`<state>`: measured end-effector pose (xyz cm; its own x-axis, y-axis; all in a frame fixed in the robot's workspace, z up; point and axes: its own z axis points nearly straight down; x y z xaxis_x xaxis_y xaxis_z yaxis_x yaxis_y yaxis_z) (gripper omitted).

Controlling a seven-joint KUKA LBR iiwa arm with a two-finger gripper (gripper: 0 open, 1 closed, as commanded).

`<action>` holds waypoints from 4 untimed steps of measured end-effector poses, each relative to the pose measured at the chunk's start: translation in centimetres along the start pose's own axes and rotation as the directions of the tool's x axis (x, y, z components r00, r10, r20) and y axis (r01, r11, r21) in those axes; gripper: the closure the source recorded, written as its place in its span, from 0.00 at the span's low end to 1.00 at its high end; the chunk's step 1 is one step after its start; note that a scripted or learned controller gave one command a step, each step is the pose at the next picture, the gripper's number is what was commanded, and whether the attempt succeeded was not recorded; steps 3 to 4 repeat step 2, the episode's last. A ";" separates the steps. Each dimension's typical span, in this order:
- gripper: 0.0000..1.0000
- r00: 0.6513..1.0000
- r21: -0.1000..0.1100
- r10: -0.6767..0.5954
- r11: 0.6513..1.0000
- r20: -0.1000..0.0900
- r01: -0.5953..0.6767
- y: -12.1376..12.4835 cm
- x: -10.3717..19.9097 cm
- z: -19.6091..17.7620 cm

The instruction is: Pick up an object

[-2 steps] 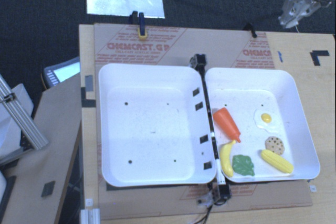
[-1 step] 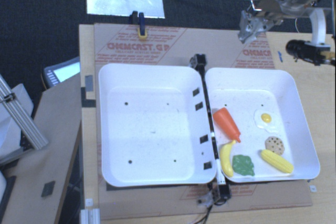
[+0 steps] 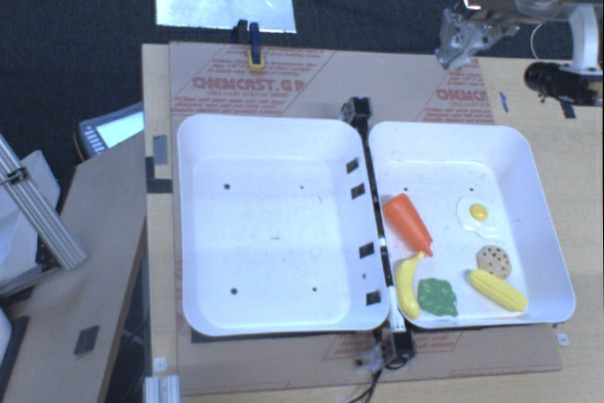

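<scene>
The right bin [image 3: 514, 156] holds several toy foods. An orange carrot [image 3: 408, 219] lies near its left wall, with a yellow banana [image 3: 408, 285] and a green leafy piece [image 3: 438, 297] below it. A fried egg [image 3: 478, 214], a brown cookie [image 3: 493, 260] and a yellow corn cob [image 3: 497, 290] sit toward the right. My gripper [image 3: 458, 50] hangs high above the bench, beyond the far edge of the right bin, well away from every object. Nothing shows between its fingers.
The left bin [image 3: 269, 222] stands beside the right one, joined by a black-clipped divider [image 3: 368, 203]. A yellow and black clamp [image 3: 253, 47] sits on the cardboard behind the bins. A black device [image 3: 564, 82] juts in at the right edge.
</scene>
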<state>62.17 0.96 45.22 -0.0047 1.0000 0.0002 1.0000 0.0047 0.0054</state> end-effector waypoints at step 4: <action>1.00 1.000 -0.005 -0.004 1.000 0.000 0.004 0.1 0.0 -2.2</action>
